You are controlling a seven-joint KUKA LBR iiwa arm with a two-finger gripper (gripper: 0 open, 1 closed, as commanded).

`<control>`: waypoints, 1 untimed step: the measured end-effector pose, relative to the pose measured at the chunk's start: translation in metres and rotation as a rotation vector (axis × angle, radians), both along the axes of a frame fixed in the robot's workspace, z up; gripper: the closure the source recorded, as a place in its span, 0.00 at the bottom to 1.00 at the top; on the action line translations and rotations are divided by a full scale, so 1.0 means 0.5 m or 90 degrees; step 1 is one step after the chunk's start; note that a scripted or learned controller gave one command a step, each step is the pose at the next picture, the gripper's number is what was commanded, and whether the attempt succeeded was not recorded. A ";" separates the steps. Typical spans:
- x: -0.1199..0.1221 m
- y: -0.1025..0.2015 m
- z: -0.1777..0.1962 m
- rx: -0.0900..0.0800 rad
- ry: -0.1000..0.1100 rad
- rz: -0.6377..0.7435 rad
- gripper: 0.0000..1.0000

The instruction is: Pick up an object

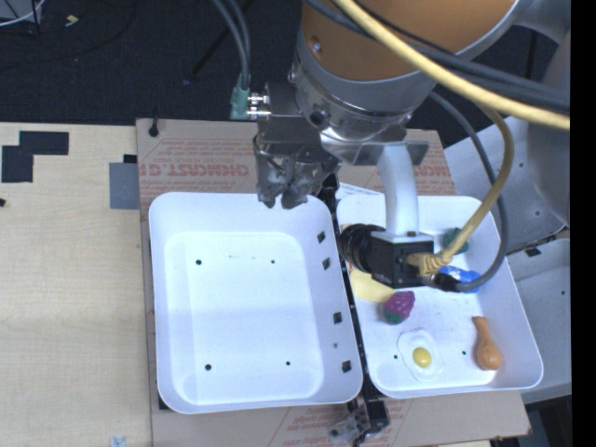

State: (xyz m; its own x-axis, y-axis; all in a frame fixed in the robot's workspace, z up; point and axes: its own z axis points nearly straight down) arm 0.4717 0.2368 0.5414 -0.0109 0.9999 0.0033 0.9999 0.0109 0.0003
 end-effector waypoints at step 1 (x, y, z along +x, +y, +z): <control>0.096 0.014 -0.010 -0.004 0.002 -0.007 1.00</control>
